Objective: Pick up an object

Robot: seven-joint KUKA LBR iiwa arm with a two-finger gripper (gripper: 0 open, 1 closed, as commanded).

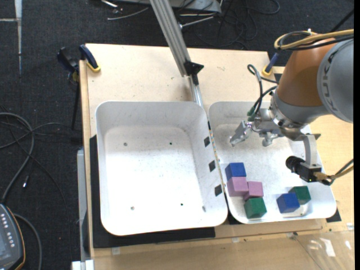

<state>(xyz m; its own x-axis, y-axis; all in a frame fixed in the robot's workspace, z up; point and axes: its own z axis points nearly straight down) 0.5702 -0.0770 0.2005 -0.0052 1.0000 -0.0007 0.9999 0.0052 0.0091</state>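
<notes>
Metal fingers of the end effector [254, 133] hang over the upper part of the right bin [225, 117], spread apart with nothing between them; one finger [240, 134] points left toward the bin's inner wall, the other sits closer to the wrist; bare white floor lies directly below them, and the bin's upper half offers open room on every side.

The blocks cluster in the lower half of that bin, below the end effector and apart from it; a blue cube [235, 170] is the nearest, with a purple block [244, 187] touching its lower edge and a green cube [255, 207] just beneath that; a second blue cube [287, 203] and a second green cube [301, 194] sit together near the lower right rim, close to the wall; a black fitting [300, 167] on the arm hangs above them.

The left bin [107, 117] shares a raised edge with the right one; both rest on the tabletop [135, 72], whose bare wood shows above the bins; a grey metal rail [169, 27] slants down to the gap between them.
</notes>
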